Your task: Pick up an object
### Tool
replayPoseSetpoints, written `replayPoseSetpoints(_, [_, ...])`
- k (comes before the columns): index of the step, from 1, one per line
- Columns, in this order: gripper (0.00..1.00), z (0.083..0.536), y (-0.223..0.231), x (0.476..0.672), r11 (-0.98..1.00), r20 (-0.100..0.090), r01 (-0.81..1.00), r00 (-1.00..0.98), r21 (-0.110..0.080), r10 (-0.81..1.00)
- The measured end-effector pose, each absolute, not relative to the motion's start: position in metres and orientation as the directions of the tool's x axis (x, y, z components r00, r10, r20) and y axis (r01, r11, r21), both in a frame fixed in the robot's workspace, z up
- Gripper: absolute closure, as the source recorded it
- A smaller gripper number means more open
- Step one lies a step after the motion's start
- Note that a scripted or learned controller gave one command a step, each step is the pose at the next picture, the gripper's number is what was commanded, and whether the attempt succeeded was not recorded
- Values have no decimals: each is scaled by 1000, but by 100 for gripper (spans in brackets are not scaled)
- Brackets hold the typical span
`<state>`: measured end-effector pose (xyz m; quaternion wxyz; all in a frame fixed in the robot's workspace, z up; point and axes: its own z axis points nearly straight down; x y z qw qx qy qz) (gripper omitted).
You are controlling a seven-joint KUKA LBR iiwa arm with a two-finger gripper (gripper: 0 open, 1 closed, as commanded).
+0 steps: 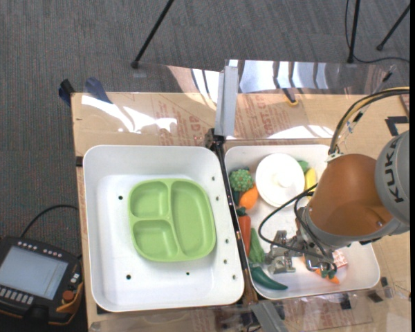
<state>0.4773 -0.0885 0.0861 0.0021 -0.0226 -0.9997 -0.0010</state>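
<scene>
Lower left of the frame, nearest the lens: a grey teach pendant (28, 275) on the carpet beside the worktop (152, 113).

Along the bottom of the right bin (363, 282): a dark green pepper (268, 279) lying flat against the near wall, and to its right a small orange-and-red piece (332, 272), too small to name.

Just above the pepper: the tool (285, 254), low over the bin floor at the end of the arm (346, 196), its metal parts close to the pepper and to a slim green vegetable (256, 246) on its left. Apart or together: cannot be told from this angle. Nothing seen clamped in it, nothing lifted off the floor.

Middle of the frame, left bin (104, 168): a light green divided plate (171, 220), well apart from the tool and untouched.

Further up the right bin, along its left wall: a carrot (245, 225), an orange piece (249, 198), then a broccoli head (241, 180). Beside these, a white round lid (280, 178), with a yellow piece (311, 178) at its right edge, partly hidden by the arm.

Top of the frame: bare brown worktop, a clear panel (297, 78) catching glare, tripod legs (155, 26) on grey carpet.

Judged from the layout: reach and descent done, with the pepper or the slim green vegetable as the likely target. Left to do: a closing grip on one item, then a lift clear of the bin. Pick-up not yet achieved.
</scene>
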Motion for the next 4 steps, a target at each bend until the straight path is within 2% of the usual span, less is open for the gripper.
replayPoseSetpoints(2, [100, 86, -80, 476, 954, 4, 300, -954, 1, 300])
replayPoseSetpoints(3, [100, 119, -82, 490, 908, 1, 420, -908, 1, 420])
replayPoseSetpoints(4, [100, 139, -168, 517, 985, -2, 172, -985, 1, 172])
